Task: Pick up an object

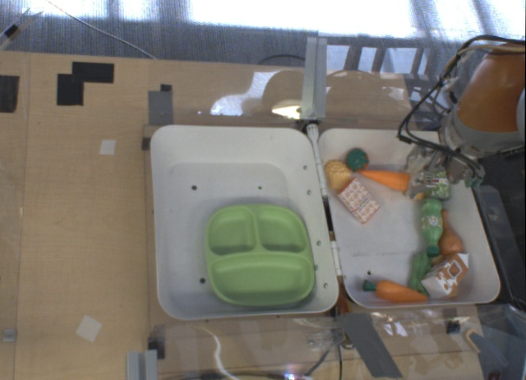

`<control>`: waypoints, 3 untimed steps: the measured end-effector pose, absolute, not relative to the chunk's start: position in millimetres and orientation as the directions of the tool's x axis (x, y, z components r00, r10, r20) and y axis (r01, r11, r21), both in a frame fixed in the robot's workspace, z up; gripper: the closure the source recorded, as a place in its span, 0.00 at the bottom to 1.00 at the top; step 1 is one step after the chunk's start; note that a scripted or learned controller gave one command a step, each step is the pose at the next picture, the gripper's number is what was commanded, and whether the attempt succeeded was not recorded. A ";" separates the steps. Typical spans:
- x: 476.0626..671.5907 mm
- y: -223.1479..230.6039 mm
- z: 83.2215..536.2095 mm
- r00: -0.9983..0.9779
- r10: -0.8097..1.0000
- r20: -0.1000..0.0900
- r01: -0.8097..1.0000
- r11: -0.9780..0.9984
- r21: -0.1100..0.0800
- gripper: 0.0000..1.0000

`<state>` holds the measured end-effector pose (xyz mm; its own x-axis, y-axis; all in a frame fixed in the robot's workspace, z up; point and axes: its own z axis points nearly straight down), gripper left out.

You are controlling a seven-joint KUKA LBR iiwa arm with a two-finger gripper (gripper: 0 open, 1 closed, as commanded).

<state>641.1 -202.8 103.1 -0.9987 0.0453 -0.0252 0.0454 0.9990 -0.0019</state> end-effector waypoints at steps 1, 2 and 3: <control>653.8 -140.1 223.8 -0.998 -0.048 -0.026 -0.048 0.999 -0.004 1.00; 661.4 -100.7 103.9 -0.990 -0.142 -0.020 -0.142 0.990 -0.010 1.00; 668.1 -80.9 279.3 -0.998 -0.055 -0.026 -0.055 0.998 -0.002 1.00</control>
